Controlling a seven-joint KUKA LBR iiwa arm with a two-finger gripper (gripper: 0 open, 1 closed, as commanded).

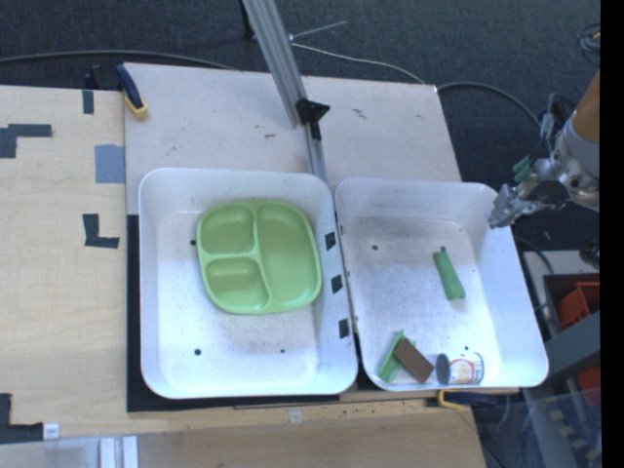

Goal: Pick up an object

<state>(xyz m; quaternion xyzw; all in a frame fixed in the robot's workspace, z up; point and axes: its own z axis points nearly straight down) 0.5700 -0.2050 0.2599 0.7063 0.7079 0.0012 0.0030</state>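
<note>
- Two white bins: left bin holds one green divided plate; right bin holds four items
- Green stick mid-bin, long axis near vertical, top leaning left; small can, label unreadable; brown block; green piece
- Gripper above right bin's far-right rim; finger state cannot be told

a blue-and-yellow clamp lies at the bench's far left corner (near grey tape patches).

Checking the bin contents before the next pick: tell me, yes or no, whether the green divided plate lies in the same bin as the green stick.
No: the green divided plate lies in the left bin, the green stick in the right bin.
</note>
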